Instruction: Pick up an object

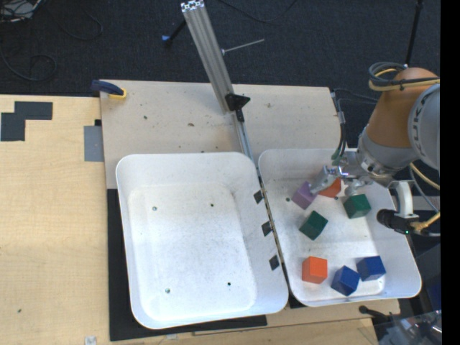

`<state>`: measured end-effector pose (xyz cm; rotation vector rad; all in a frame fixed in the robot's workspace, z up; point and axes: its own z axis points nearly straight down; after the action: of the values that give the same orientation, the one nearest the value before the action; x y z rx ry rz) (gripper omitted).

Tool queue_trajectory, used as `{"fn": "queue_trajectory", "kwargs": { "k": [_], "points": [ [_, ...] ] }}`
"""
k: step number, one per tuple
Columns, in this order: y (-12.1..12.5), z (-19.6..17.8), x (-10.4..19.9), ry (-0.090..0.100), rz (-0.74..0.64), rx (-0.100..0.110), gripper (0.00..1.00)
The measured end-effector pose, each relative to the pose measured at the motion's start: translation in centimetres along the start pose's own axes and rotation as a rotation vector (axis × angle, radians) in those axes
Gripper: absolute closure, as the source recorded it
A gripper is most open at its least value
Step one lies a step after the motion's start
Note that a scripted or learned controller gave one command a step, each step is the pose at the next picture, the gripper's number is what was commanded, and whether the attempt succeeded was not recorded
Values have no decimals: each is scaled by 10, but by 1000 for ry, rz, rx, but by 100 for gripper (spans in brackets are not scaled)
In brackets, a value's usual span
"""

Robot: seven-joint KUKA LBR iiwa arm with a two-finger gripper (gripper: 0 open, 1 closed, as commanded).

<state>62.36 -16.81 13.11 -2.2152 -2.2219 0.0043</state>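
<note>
The claw (338, 178) hung low in the right bin (402, 279), over an orange-red block (330, 188); whether it gripped anything could not be told. A purple block (303, 195) lay just left of it, two green blocks (356, 206) just below.

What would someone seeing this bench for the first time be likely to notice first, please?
Probably the grey arm with its orange band reaching in from the right, its pincer down in the right bin beside a purple block and an orange-red block. Next, the scatter of bright blocks there: two green, one orange and two blue near the front edge. The left bin looks plain white by contrast.
</note>
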Motion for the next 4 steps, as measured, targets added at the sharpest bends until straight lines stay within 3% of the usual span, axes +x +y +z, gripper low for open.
{"fn": "queue_trajectory", "kwargs": {
  "k": [1, 2, 3, 4],
  "points": [
    [7, 10, -2, -7, 1, -27, 0],
    [7, 1, -2, -5, 3, -26, 100],
    [7, -42, -6, -2, 2, -7, 100],
    [14, -88, -11, -2, 1, -8, 100]
  ]
}}
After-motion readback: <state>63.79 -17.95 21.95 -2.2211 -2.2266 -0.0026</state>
